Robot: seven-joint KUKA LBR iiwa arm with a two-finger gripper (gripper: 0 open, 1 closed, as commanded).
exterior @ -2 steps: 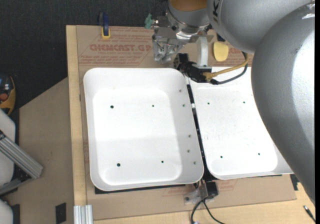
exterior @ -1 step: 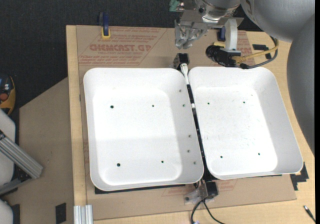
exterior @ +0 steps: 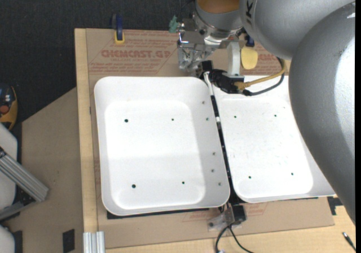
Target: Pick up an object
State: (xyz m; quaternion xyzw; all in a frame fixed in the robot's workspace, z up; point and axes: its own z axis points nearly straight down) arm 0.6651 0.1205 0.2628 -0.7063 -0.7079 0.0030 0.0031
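1. Brown board forms the desk (exterior: 141, 54). A blue-and-yellow clamp (exterior: 118, 30) grips its far edge, toward the far left corner.
2. On the desk's left half lies the left bin (exterior: 152, 150). Its white floor carries four small dark dots, which I judge to be fixings, not loose things.
3. The end effector (exterior: 190, 61) hangs over the desk's far edge, just beyond the left bin's far right corner and close to the seam where the two bins meet. I cannot tell whether it is released or clenched.
4. The right bin (exterior: 265, 150) touches the left one along that seam and has the same dots on its floor. The grey arm (exterior: 316, 77) covers its right side.
5. A pale yellow piece (exterior: 249, 58) sits beside the wrist, above the right bin's far edge. I cannot tell whether it is loose or part of the rig.
6. I cannot tell which thing is to be picked, so there is no long axis to read. Both bin floors lie toward the desk's near edge from the end effector. Any grasp would therefore likely mean travelling nearward and down, and the left bin's corner is the closer start.
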